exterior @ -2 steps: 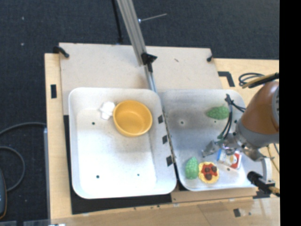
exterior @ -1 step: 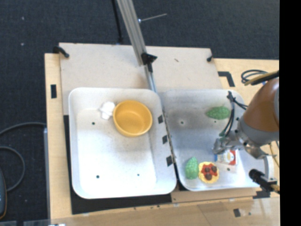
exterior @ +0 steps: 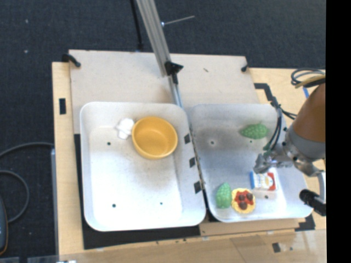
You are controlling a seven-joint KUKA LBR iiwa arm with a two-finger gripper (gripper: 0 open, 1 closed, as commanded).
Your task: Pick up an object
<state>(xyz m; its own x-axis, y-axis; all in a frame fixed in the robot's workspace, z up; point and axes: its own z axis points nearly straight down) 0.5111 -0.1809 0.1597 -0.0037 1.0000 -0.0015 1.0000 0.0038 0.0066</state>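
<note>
Reaching in over the right bin (exterior: 219, 119), the hand (exterior: 265, 163) hangs low above that bin's floor, just above a small red, white and blue packet (exterior: 264, 181) that lies flat there. Whether its fingers stand apart or together cannot be told, since they are small and blurred against the bin. Nothing shows between them.

Taking the packet as the landmark: a round yellow piece with red and dark bits on top (exterior: 244, 200) lies just beside it, toward the near rim of the bin. Beyond that, a green leafy lump (exterior: 222, 195) sits close to the bin's near left corner. A second green lump (exterior: 254, 130) lies farther back, beyond the hand, near the bin's far wall.

Well to the packet's left, in the left bin (exterior: 93, 163), a yellow bowl (exterior: 155, 137) stands upright toward the far side, and a small white object (exterior: 125, 127) touches its left rim. Both bins rest side by side on the bench (exterior: 63, 147).
</note>
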